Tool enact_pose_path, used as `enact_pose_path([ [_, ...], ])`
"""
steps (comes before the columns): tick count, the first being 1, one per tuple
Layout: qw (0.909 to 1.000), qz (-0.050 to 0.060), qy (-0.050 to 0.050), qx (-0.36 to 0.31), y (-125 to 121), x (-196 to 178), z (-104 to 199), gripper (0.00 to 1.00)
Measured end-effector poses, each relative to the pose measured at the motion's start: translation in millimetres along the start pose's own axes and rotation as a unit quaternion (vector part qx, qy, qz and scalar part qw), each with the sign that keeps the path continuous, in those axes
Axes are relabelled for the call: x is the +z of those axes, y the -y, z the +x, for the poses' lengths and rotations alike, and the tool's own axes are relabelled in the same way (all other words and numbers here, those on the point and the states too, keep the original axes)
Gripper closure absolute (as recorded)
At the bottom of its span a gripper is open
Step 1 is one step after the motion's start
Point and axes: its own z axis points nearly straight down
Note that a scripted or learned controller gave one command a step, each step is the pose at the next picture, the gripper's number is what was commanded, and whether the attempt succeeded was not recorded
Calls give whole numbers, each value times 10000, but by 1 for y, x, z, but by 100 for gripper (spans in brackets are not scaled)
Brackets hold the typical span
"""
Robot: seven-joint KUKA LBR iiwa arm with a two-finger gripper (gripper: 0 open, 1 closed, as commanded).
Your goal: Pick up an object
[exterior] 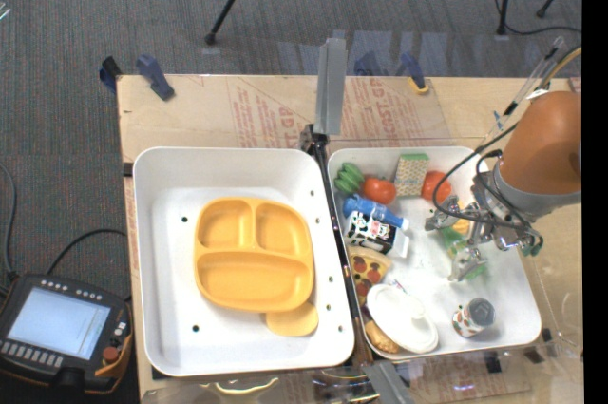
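Observation:
The right bin (513, 283) holds several toy foods: a green vegetable (349, 177), a red tomato (379, 190), a tan sponge-like block (411, 173), an orange-red piece (436, 186), a blue tube (372, 211), a cow-patterned carton (370, 231), a pizza slice (364, 267), a white lid (404, 317) and a small cup (473, 317). My gripper (470, 250) hangs low in the right half of this bin, over a green item (454, 241) and a yellow piece (461, 226). Its body hides what lies directly under it.
The left bin (157, 202) holds a yellow divided plate (255, 253) with a small yellow disc (293, 321) at its lower edge. A grey post (331, 93) stands behind the bins' shared wall. A teach pendant (62, 326) lies on the floor at lower left.

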Motion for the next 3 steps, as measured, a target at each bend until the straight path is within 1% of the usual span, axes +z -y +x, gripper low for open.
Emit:
enact_pose_path([
  [1, 9986, 9, 17, -527, 1, -2, -13, 0],
  [2, 9981, -3, -8, -621, 0, 0, 2, 0],
  [3, 9937, -9, -15, -1121, -1, 0, 8, 0],
])
